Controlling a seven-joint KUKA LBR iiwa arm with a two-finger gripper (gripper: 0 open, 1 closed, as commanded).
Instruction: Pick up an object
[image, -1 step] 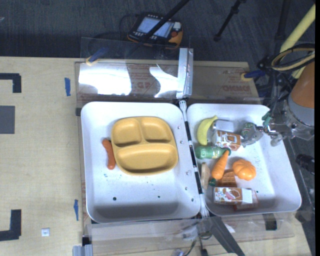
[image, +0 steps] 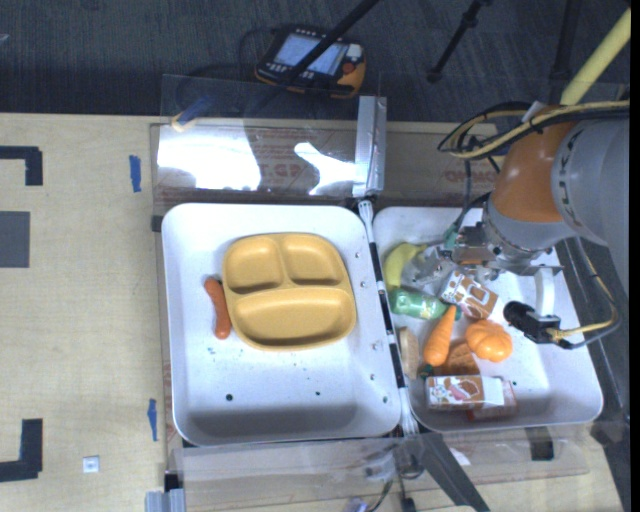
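My gripper (image: 441, 264) is low in the right bin (image: 570, 385), over its upper-left part. It hangs among a yellow-green fruit (image: 399, 262), a green item (image: 416, 303) and a small brown-and-white carton (image: 470, 294). Just below these lie a carrot (image: 439, 339), an orange round fruit (image: 489, 341) and a flat printed box (image: 465, 392). The gripper body hides what lies directly under it. The orange-banded wrist (image: 527, 185) rises to the right of it.
The left bin (image: 190, 380) holds a yellow divided tray (image: 288, 290) and a red-orange sausage (image: 218, 307) beside the tray's left edge. A metal divider (image: 378, 290) separates the bins. Black cables (image: 545, 325) loop over the right bin's right side.
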